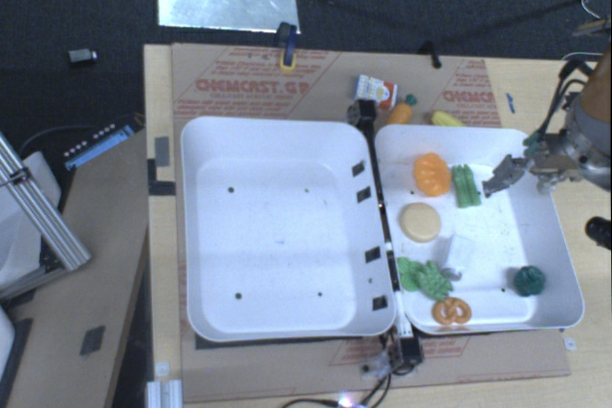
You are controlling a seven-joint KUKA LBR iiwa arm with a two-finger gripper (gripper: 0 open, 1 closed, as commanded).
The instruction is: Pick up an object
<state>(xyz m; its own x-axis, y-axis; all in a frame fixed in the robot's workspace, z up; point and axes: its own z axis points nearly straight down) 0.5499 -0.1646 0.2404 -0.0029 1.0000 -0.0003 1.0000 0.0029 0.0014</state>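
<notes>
the object to be picked is not fixed by the task, so any of the small toys in the right bin could serve, and they lie scattered loose on its floor, most apart from one another, which i judge leaves room for fingers to come down around one. nearest the camera sits a brown pretzel by the front wall, with a leafy green piece just behind it and a dark green lump off toward the right corner. further in lies a pale round disc, then an orange piece with a green strip just beside it. the gripper hangs over the back half of this bin, near the green strip, reaching in from the right at a slant; nothing shows between its fingers, and whether they are apart or together i cannot tell at this size. its nearness suggests the green strip or the orange piece is the likely target. the left bin lies beside it, and beyond the bins a small orange carrot and a yellow piece rest on the board.
</notes>
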